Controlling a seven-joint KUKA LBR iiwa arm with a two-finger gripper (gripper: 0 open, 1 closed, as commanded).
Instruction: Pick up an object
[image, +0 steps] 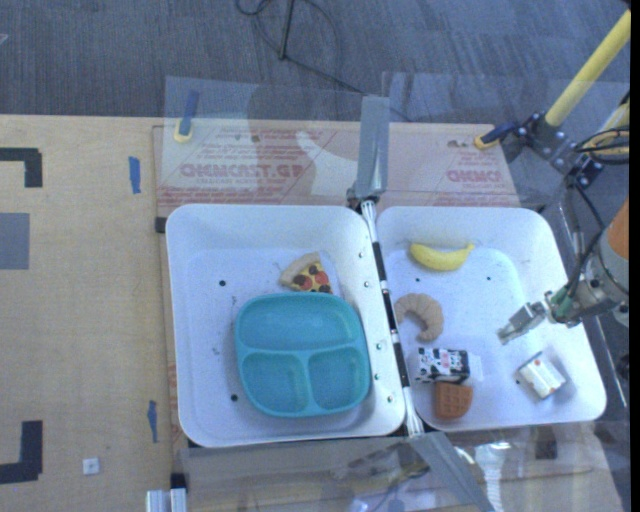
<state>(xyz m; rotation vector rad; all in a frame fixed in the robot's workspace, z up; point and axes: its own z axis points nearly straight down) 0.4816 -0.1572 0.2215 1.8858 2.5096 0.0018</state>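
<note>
We saw two white bins side by side on the worktop (80, 300). The left bin (200, 250) held a teal divided plate (300, 353), with a toy pizza slice (307, 274) just beyond its far edge. The right bin (500, 235) held a banana (441, 255) near its far wall, a croissant (421, 314) below it, a small black-and-white carton (442, 365) and an orange waffle-like piece (452, 401) toward the near edge, and a small white block (541, 377) in the near right corner. The gripper (522, 323) reached in from the right and hung over the right bin's bare floor, with nothing between its fingers; we could not tell whether they were spread or pressed together. The white block lay nearest, just toward the near side and apart from the tips, while the croissant sat well to their left.
</note>
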